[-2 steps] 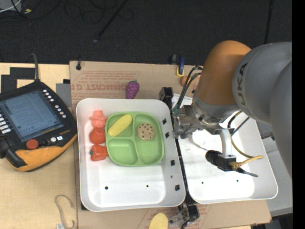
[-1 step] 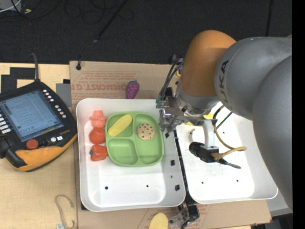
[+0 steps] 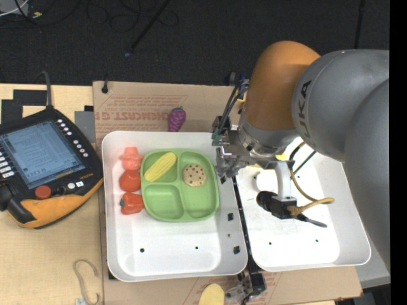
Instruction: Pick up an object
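The gripper [image 3: 224, 161] is seen hanging over the divide between the two white bins, at the right rim of the left bin [image 3: 165, 259]; whether it is open or closed cannot be told. A green tray [image 3: 166, 203] is set just to its left, where a round cookie [image 3: 194, 175] lies nearest and a yellow corn cob [image 3: 159, 166], angled diagonally, lies farther left.

Far to the left of my pincer [image 3: 224, 165], a teach pendant [image 3: 44, 167] with a lit screen and an orange-yellow underside lies on the bench [image 3: 51, 259]. Behind my pincer a brown cardboard sheet [image 3: 140, 110] with red print lies flat, and a small purple toy [image 3: 177, 119] rests on it, just beyond the rim of the left bin [image 3: 165, 259]. In front of my pincer, past the bins' near edge, sits a yellow lump [image 3: 212, 294]. A metal hook [image 3: 86, 275] lies far off to the front-left.
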`<state>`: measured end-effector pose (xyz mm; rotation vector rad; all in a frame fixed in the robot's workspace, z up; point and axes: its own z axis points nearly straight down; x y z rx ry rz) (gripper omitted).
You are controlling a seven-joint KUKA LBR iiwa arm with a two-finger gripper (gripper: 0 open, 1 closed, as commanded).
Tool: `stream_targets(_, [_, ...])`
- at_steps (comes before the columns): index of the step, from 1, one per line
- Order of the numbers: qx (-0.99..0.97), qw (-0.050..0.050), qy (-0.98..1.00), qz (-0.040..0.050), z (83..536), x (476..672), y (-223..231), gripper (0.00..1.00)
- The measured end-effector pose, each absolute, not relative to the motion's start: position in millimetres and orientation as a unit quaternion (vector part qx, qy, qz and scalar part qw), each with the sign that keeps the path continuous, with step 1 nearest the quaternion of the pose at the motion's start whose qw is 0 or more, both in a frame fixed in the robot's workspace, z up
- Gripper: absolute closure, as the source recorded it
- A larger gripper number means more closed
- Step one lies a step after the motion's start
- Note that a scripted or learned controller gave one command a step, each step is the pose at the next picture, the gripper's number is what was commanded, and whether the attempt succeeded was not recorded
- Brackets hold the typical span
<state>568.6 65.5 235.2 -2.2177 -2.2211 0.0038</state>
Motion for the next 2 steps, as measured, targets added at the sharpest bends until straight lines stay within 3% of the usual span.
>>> stream_targets(2, [-0.708,0.002,-0.707,0.0018,234.8,565.6,58.2,1.00])
